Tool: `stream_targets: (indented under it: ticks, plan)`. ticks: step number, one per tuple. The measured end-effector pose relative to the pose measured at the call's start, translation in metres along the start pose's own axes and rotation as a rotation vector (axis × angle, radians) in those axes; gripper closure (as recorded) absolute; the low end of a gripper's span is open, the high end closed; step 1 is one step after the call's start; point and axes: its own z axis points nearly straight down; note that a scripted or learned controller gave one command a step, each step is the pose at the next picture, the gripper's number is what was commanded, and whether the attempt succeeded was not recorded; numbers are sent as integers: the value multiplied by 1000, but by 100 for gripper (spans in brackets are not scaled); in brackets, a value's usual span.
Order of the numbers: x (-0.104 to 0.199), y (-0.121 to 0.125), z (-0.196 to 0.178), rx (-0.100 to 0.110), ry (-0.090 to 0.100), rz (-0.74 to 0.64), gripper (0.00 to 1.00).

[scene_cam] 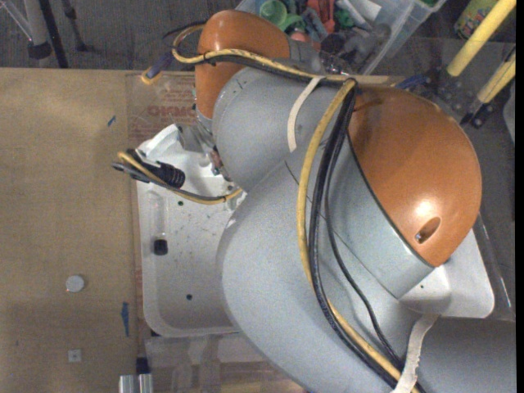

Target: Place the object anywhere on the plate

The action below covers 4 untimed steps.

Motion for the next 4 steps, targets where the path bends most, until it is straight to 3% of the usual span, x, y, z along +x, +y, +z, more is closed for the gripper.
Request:
stream_targets:
  ticks: [1,2,3,4]
  plan:
    - [0,-1,40,4,-5,135,0]
    - [2,0,29,3,4,137,100]
    - [-77,-28,38,0,-1,-15,100]
    - [-139,-6,36,3,4,-256,100]
